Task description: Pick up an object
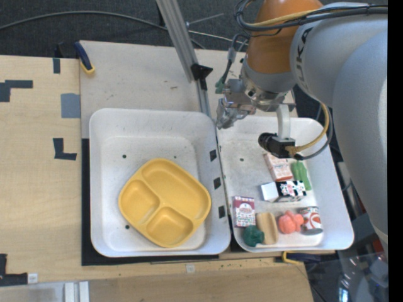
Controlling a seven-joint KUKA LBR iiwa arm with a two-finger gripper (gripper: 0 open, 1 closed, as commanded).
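While the small toys lie untouched in the right-hand white bin (249, 159), clustered well below the claw (227, 115) at that bin's near end, the pick has not begun. Among them are a red carton with a picture label (244, 211), a tan stick-shaped block (267, 227), a green lump (254, 235), an orange-red soft toy (289, 223) and a black-and-white patterned box (291, 189). The claw hangs over the far left corner of that bin, carrying nothing; whether it is apart or together I cannot tell. Down and to its left, the other white bin (101, 168) holds a yellow divided plastic plate (164, 201).
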